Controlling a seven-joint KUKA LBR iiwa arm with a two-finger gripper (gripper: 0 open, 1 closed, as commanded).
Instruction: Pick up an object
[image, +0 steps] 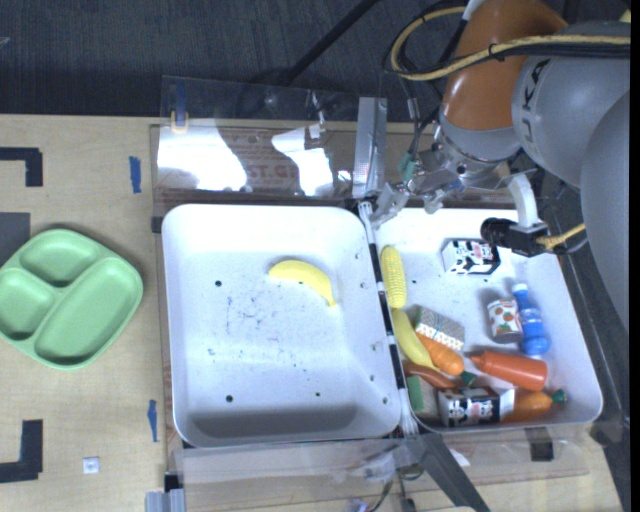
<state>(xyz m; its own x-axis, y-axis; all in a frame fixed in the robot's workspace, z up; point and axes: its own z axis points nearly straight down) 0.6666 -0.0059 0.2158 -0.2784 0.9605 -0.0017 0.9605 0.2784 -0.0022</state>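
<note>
The claw (392, 200) hovers at the right bin's (590, 370) far left corner (its opening cannot be told); a banana (303, 277) lies in the left bin (190, 300).

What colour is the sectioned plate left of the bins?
Pale green: the three-compartment plastic plate shows clearly in the camera view.
</note>
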